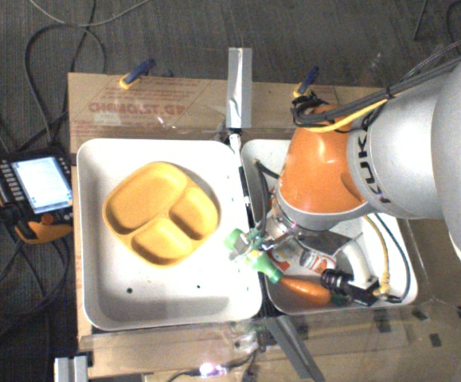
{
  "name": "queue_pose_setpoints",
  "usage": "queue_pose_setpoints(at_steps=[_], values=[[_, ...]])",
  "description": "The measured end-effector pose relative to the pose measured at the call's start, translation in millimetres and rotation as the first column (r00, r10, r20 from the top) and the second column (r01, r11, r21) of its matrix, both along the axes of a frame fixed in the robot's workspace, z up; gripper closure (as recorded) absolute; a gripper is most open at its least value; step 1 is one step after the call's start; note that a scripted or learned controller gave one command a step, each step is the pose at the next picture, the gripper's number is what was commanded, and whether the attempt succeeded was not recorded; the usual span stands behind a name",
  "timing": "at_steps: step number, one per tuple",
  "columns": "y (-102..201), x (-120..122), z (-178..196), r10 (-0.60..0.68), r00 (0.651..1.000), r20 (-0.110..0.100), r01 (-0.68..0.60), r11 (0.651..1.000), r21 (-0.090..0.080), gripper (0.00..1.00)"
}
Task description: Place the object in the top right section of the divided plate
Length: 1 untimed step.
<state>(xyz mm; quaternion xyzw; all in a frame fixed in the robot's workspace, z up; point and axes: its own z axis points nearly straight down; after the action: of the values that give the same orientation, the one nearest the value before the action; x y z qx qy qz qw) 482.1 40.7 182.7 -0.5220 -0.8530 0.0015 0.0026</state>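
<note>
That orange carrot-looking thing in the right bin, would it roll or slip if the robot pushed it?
Probably. The carrot looks rounded and tapered, so it would likely roll in a curve. Its glossy surface suggests smooth plastic, likely light and somewhat slippery. The bin wall beside it should stop it.

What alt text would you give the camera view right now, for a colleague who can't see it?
The grey and orange arm reaches over the right bin, its pincer by green toy pieces at the divider. A yellow divided plate sits in the left bin; a toy carrot lies in the right bin.
</note>
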Motion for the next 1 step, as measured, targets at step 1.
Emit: queue_pose_setpoints(at_steps=[1], values=[[37.3,80.5,157.4,0.332,0.943,0.007,-0.332,0.943,-0.003,1.00]])
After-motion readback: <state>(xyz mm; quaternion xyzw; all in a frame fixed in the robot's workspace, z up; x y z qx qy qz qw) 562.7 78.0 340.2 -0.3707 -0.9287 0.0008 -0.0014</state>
